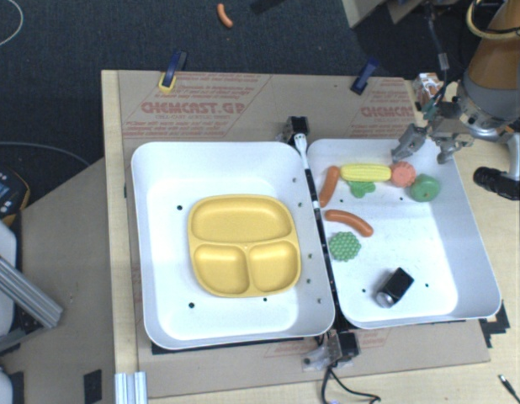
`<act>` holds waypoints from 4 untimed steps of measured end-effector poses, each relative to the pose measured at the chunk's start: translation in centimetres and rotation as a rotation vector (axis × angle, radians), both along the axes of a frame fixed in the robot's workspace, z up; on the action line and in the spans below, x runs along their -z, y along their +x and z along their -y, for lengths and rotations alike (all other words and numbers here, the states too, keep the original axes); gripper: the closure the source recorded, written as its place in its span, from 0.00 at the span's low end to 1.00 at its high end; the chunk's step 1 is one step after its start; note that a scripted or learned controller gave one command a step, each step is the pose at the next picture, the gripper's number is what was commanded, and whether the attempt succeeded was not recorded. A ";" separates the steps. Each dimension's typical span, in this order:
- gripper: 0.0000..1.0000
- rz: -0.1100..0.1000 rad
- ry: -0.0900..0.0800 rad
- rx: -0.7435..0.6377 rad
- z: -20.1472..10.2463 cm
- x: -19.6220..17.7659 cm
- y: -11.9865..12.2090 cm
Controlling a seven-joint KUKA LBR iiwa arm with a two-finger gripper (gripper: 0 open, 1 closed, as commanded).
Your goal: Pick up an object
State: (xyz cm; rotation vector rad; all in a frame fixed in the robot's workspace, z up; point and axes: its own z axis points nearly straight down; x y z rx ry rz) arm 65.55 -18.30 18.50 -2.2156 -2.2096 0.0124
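My gripper (430, 141) hangs over the far right corner of the right bin (462, 263), at about one o'clock from that bin's middle, with its two fingers spread apart and nothing between them. I have no object yet, so the step in hand is choosing one and coming down on it.

The nearest candidates sit just below my fingertips: a pinkish round piece (402, 173) touching the end of a yellow corn cob (365, 172), and a green round piece (425, 188) at about five o'clock from the pink one. Farther in, toward nine o'clock, lie an orange sausage (329, 185) against the bin's left wall, a second sausage (349, 222) near the middle, a knobbly green ball (344, 246) below it, and a black block (395, 285) at six o'clock, well apart from the rest. The left bin (159, 225) carries a yellow divided tray (243, 244).

I would take the green round piece: it stands clear of its neighbours, so my fingers can straddle it without nudging the corn. The pink piece is closer but crowded; from this slant I cannot tell whether there is room for a finger between it and the cob. I should centre over the target, descend straight, close only when both fingers flank it, and mind the bin's rim beside me.
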 end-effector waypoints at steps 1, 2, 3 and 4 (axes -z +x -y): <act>0.00 0.014 -0.003 -0.003 0.0 -0.9 0.3; 0.00 0.009 -0.003 -0.002 0.9 4.8 0.5; 0.00 0.017 0.002 -0.005 0.7 9.2 0.9; 1.00 0.028 -0.009 -0.005 1.0 8.0 1.0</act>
